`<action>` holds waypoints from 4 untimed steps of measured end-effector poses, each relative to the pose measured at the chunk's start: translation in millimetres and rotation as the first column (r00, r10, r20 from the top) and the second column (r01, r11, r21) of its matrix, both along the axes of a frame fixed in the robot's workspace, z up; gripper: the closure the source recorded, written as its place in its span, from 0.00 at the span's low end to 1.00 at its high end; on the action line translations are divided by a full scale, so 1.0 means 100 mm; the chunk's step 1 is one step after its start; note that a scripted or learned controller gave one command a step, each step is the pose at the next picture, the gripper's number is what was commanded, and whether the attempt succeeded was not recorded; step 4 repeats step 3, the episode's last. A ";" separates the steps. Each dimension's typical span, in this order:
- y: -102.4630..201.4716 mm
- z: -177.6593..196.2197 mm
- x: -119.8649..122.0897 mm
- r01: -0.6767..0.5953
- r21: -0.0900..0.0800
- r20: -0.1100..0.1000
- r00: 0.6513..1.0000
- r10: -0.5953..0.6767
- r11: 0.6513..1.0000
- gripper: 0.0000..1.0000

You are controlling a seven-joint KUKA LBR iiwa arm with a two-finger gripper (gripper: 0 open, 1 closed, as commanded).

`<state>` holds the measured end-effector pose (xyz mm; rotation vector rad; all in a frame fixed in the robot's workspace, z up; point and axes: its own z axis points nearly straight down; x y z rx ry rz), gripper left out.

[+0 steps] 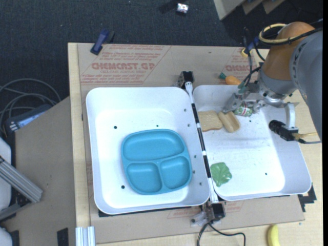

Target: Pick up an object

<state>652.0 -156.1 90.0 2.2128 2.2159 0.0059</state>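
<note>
Item: tan roll (228, 121), bread-like, lying at the far left of the right bin (287, 183), its left end touching a flat tan slice (208, 121) that sits against the bin's left wall. Judged light and soft, likely to squash if pinched hard; a hold across its narrow middle looks best, clear of the slice.

Item: slice, thin and low; judged hard to get under, a poorer target.

Item: green piece (221, 173), crumpled, near the front left corner of the right bin, well apart from the roll. Judged light and limp.

Tool: gripper (245, 105), low over the far part of the right bin, just beyond the roll, with a small white-and-green thing at its tip. How wide it stands, and whether it has hold of anything, cannot be told.

Left bin (102, 111): holds a blue tray (154, 160) with three compartments, judged stiff, smooth and broad, awkward for two fingers.
</note>
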 end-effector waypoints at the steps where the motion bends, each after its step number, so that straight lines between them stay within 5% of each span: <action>1: 0.00 0.11 0.01 0.000 -0.002 0.004 1.000 0.000 1.000 1.00; 2: 0.82 0.96 0.09 -0.001 0.005 -0.007 1.000 0.001 1.000 1.00; 3: 1.03 0.95 -0.28 0.000 0.005 -0.012 1.000 0.000 1.000 1.00; 4: 1.03 0.95 -0.28 0.000 0.005 -0.012 1.000 0.000 1.000 1.00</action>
